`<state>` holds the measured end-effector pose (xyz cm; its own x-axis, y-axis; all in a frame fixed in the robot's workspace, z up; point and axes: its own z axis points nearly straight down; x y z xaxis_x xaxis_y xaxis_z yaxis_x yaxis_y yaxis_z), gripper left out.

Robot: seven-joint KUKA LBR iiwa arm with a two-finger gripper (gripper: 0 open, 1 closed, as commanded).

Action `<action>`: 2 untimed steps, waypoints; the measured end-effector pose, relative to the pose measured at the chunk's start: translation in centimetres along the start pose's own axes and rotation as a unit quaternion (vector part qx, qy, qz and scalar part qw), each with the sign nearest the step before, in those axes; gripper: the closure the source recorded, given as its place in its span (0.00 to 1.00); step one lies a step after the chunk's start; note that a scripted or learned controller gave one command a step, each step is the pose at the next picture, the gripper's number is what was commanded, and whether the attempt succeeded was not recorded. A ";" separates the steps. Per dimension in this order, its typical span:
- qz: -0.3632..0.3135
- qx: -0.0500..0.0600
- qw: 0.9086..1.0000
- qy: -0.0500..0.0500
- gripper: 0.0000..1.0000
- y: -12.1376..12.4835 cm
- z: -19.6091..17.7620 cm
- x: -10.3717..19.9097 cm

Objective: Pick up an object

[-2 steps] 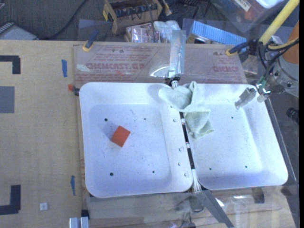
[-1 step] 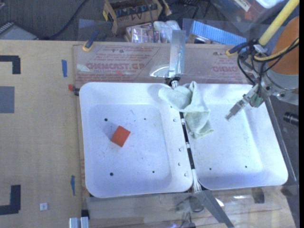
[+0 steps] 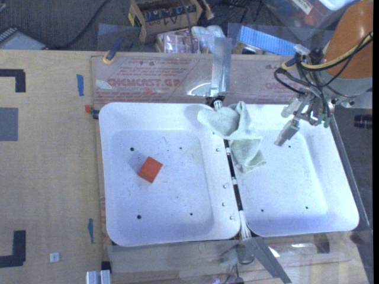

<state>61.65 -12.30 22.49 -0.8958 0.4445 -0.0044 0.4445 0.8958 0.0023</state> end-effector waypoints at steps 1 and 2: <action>-0.331 -0.001 0.943 0.003 0.00 -2.0 3.3 1.8; -0.475 -0.002 0.880 0.003 0.00 -9.1 4.0 7.2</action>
<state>51.17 -17.30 18.46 -0.8631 -0.5051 0.0000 -0.5051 0.8631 0.0040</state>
